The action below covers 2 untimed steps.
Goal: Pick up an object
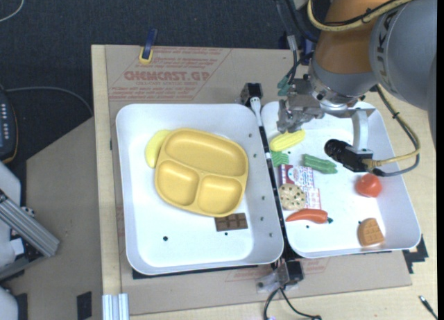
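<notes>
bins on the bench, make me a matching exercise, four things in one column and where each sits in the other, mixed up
Things:
1. yellow divided tray
2. chocolate bar
3. tomato
4. corn cob

Places:
A. right bin, near its right wall
B. left bin, filling its middle
C. right bin, upper left part, just under the gripper
D. left bin, just below the tray's lower edge

Pairs: 1-B, 2-D, 3-A, 4-C
</notes>
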Each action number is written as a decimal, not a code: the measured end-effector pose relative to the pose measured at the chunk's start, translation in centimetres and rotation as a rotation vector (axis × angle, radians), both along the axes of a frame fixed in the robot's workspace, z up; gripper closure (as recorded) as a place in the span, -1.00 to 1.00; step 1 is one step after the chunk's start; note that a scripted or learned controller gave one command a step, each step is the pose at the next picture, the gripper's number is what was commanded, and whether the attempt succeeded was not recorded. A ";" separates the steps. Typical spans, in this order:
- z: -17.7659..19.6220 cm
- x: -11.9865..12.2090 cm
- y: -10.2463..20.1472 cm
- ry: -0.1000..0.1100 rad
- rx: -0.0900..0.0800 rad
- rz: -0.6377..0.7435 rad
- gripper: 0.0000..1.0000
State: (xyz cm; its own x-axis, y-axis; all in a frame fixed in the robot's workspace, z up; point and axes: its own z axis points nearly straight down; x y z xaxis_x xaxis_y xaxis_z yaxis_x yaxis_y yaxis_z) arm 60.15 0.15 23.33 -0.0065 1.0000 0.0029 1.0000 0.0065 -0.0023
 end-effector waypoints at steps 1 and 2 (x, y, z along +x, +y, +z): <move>0.0 -0.6 -0.2 0.000 -0.002 -0.006 1.00; -1.5 -0.3 -1.5 0.002 -0.003 -0.008 1.00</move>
State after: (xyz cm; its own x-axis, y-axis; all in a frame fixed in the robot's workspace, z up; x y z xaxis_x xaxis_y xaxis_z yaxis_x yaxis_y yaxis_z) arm 59.87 -1.37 21.82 0.0019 1.0000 -0.0003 1.0000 -0.0019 -0.0038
